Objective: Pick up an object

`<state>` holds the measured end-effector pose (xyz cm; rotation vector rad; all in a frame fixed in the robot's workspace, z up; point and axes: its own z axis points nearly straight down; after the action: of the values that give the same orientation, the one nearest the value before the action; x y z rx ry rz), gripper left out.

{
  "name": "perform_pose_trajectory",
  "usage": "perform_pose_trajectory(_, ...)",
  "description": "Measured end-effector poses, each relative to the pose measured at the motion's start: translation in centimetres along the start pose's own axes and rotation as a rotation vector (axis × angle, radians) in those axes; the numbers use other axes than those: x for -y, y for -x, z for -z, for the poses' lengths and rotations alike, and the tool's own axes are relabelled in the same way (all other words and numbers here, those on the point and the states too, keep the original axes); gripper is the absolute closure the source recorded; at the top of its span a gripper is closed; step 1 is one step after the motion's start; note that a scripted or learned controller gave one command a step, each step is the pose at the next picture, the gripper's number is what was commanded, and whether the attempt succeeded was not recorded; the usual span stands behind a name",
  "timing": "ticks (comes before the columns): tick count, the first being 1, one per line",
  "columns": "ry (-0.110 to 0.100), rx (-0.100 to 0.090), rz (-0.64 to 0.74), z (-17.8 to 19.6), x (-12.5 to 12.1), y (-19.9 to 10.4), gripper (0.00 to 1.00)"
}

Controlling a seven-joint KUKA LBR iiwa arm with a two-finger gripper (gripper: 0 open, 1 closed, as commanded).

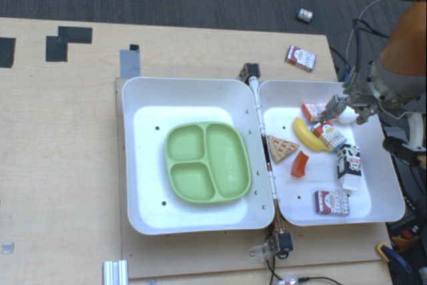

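The gripper [347, 109] hangs at the upper part of the right bin [390, 210], and the things nearest to it are a small red packet [311, 111], a banana [305, 133] and a small can [331, 136] lying on its side just beside the banana. Any of these can be the object to pick; I judge the banana or the can the most likely, because they lie just below and left of the gripper. All seem to be toy food, so probably light and stiff, not fragile. The banana is curved and smooth, so it may slip; the best hold is across its thick middle. The can may roll, so the hold should be across its round sides. Lower in the same bin lie a waffle piece [281, 147], a red piece [299, 164], a black-and-white carton [349, 167] and a red-white box [332, 202]; they are near each other but mostly apart. The left bin [143, 210] holds a green tray [207, 162] with three compartments. The arm [403, 50] enters from the right of the frame and points down and left. Whether the gripper is open or closed, I cannot tell; nothing is seen held in it.
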<state>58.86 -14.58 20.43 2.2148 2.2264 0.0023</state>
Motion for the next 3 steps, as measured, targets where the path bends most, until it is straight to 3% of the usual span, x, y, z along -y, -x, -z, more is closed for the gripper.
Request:
perform_pose_trajectory(1,0.003,0.0,-0.002,-10.0,3.7,-1.2,0.0)
perform_pose_trajectory(2,0.008,0.002,-0.004,-11.7,8.8,-4.3,0.0)
perform_pose_trajectory(3,0.014,0.002,-0.003,-10.6,8.6,-4.4,1.0)
